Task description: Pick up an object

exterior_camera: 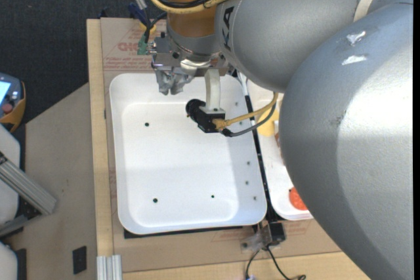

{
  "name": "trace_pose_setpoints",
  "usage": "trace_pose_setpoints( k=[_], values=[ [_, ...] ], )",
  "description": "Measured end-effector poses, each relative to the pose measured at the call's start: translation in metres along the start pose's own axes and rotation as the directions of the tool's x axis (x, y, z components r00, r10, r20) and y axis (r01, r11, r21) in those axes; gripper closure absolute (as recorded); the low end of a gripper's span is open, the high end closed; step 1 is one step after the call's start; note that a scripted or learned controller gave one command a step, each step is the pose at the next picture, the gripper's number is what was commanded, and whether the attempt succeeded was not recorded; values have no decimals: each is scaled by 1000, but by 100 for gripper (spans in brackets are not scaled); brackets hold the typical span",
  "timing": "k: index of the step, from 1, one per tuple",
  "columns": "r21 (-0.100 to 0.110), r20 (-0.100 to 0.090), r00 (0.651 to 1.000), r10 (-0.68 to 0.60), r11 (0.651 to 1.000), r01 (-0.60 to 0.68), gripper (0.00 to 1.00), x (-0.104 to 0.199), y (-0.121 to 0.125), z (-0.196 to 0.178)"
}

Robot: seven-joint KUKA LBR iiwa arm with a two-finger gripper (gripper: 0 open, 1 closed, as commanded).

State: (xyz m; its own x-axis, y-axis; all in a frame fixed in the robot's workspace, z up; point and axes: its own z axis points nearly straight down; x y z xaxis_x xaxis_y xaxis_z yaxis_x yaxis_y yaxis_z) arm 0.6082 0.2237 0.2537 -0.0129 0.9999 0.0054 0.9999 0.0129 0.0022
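My gripper (172, 84) hangs under the orange wrist band over the far edge of the left white bin (131, 206), near that bin's back wall. I see no object at its tip. An orange-red object (296, 199) lies in the right bin (279, 210), mostly hidden behind the grey arm. The gripper is well to the left of it and farther back.
The big grey arm (341, 75) covers most of the right bin. A black connector with a yellow cable (205, 117) hangs from the wrist above the left bin's floor. Brown cardboard (98, 141) borders the bins on the left and at the back.
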Motion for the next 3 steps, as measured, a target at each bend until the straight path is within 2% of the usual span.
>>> trace_pose_setpoints(
  k=[1, 2, 3],
  values=[
    [15, 9, 1000, 21, 1000, -21, 100, -99, -50, 74],
    [1, 3, 1000, 5, 1000, -5, 100, 5, 59, 172],
    [9, 5, 1000, 13, 1000, -13, 100, 1, -23, 138]
  ],
)
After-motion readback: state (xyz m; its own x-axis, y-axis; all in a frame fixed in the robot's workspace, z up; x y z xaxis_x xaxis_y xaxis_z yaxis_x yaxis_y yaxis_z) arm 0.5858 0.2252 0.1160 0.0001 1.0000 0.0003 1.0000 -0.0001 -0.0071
